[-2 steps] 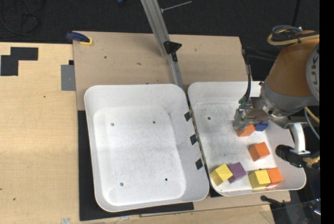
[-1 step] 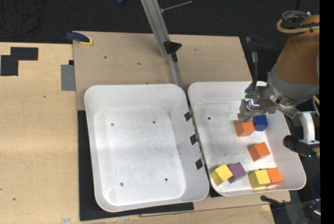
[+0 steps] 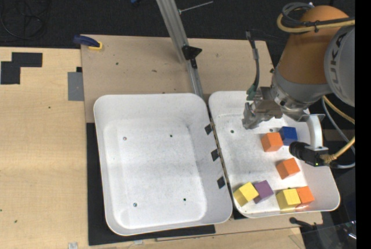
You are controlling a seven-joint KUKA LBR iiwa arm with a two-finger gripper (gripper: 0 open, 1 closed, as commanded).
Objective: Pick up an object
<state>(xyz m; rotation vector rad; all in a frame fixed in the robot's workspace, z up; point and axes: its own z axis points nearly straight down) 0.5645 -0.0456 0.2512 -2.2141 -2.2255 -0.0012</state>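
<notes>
Several small blocks lie in the right bin (image 3: 232,143). An orange block (image 3: 271,141) and a blue block (image 3: 288,135) sit side by side near its upper right. Another orange block (image 3: 287,168) lies lower. Along the front edge rest a yellow block (image 3: 246,192), a purple block (image 3: 263,189), a second yellow block (image 3: 287,198) and an orange block (image 3: 304,195). My gripper (image 3: 253,118) hangs over the bin's upper middle, just left of and above the orange and blue pair. I see no block between its fingers.
The left bin (image 3: 110,126) lies beside the right one, with black clips along the shared edge. A slanted aluminium rail (image 3: 171,15) rises behind the bins. The arm's grey and orange body (image 3: 310,59) and cables crowd the right side.
</notes>
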